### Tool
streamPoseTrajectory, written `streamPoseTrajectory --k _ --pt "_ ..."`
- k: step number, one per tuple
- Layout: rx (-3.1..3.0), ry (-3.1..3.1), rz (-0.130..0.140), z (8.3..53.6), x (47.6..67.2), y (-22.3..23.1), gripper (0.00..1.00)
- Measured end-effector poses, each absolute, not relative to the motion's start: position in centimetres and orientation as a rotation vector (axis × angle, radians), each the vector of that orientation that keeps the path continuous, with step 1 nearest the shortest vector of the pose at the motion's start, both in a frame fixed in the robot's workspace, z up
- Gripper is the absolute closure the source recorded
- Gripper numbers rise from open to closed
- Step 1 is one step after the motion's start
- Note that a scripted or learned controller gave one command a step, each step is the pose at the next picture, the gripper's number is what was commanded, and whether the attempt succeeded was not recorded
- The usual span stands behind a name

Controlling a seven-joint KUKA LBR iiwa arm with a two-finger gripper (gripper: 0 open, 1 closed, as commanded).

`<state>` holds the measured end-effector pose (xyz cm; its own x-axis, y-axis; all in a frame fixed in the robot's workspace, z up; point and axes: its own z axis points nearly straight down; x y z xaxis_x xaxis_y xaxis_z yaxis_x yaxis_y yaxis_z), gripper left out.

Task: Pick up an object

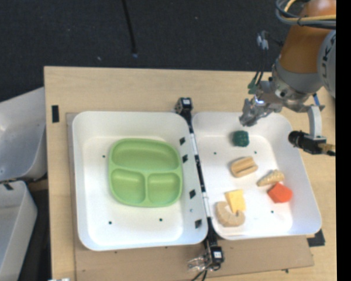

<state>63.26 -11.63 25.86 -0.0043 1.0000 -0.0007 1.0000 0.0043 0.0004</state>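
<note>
Now gripper [250, 117] above green lump [240, 138]; jaw state unclear; lump roundish, no clear axis.

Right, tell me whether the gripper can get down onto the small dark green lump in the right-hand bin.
Probably yes. The gripper hangs just above and beside the small dark green lump, which sits apart from the other pieces, nothing lying between them.

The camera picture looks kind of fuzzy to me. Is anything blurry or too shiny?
In the camera view the whole picture is soft; the gripper is smeared, so its fingers can't be made out. The white right bin and left bin are bright but not glaring. The green tray and the orange block cast only faint shadows.
</note>
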Motion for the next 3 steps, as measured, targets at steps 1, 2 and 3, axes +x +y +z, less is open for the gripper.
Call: streamPoseTrajectory --k 1,2,3 --pt "2.213 2.228 0.003 26.5 63.8 -7.0 1.0" --pt "2.214 2.227 0.002 26.9 64.4 -2.3 1.0" --pt "2.213 2.227 0.003 25.9 65.9 3.3 1.0"
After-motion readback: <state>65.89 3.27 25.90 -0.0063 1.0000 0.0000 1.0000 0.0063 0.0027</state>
